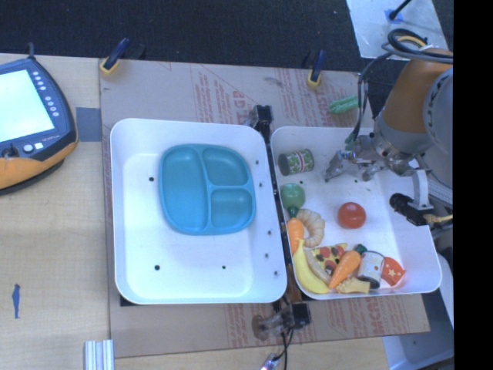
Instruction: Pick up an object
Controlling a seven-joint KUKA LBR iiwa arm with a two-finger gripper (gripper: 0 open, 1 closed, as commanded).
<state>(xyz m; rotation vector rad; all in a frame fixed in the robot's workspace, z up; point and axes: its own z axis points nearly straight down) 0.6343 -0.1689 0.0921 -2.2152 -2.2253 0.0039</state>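
While the gripper (356,166) hovers over the far part of the right bin (416,284), I cannot tell how wide it is. The red ball (351,215) lies just near of it; it seems light, smooth and slippery, so take it across the middle.

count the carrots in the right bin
2. One small carrot lies at the bin's left edge beside the banana. A bigger carrot lies slanted in the pile at the near side. Others may be hidden under that pile.
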